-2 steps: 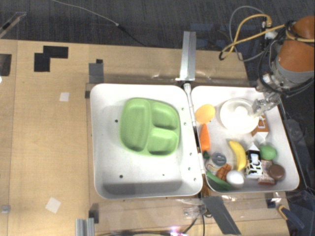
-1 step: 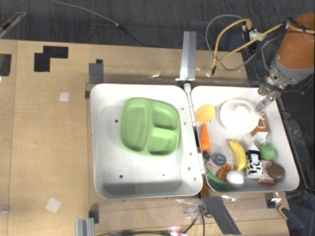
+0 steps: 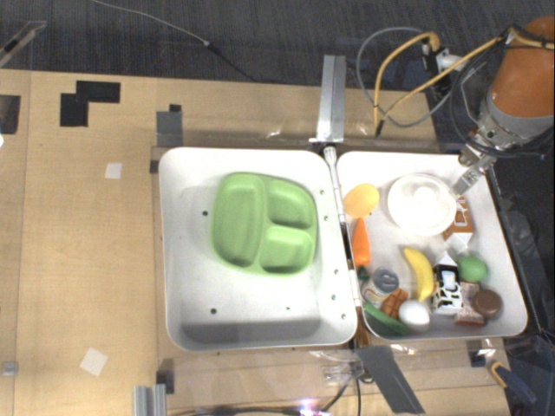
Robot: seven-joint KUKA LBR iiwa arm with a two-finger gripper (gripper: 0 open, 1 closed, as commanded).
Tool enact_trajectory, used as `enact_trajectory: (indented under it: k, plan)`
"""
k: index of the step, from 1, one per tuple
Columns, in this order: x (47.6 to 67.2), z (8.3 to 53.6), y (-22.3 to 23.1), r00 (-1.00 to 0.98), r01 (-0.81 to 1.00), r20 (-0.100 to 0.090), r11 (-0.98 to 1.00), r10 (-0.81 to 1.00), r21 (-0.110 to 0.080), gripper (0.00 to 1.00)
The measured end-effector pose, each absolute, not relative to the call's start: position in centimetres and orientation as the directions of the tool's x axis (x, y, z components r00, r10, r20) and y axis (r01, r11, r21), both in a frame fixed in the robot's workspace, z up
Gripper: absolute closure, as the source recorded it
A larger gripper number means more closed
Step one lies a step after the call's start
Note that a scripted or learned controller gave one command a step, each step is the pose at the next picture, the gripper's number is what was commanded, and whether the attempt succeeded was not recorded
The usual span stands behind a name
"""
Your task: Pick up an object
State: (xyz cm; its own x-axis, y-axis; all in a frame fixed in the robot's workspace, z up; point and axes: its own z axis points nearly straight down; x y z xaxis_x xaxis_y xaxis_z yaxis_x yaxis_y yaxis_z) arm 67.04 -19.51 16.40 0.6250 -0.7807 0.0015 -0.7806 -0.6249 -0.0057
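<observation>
My gripper (image 3: 473,170) hangs over the back right corner of the right bin (image 3: 512,258), just right of a white bowl (image 3: 421,202). Nothing shows in its grasp. Several small items lie in this bin: an orange ball (image 3: 362,200), a carrot (image 3: 361,243), a banana (image 3: 420,271), a green ball (image 3: 473,269), a black-and-white carton (image 3: 447,289), a white egg (image 3: 414,315), a grey cap (image 3: 385,280) and a brown puck (image 3: 487,302). A brown packet (image 3: 462,221) lies right under the gripper.
The left bin (image 3: 186,302) holds a green divided plate (image 3: 264,222). A metal divider (image 3: 338,232) separates the two bins. Yellow and black cables (image 3: 403,68) loop behind the right bin beside the arm (image 3: 520,85).
</observation>
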Motion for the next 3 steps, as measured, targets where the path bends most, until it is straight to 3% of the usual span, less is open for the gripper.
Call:
enact_trajectory:
  k: [1, 2, 3]
  plan:
    - [65.9, 16.5, -19.3, 0.905, -0.426, 0.005, -0.905, -0.426, -0.002, 1.0]
    - [65.9, 16.6, -19.3, 0.905, -0.426, 0.005, -0.905, -0.426, -0.003, 0.0]
    - [62.0, 11.5, -20.3, 0.97, -0.241, 0.033, -0.97, -0.241, 0.001, 0.0]
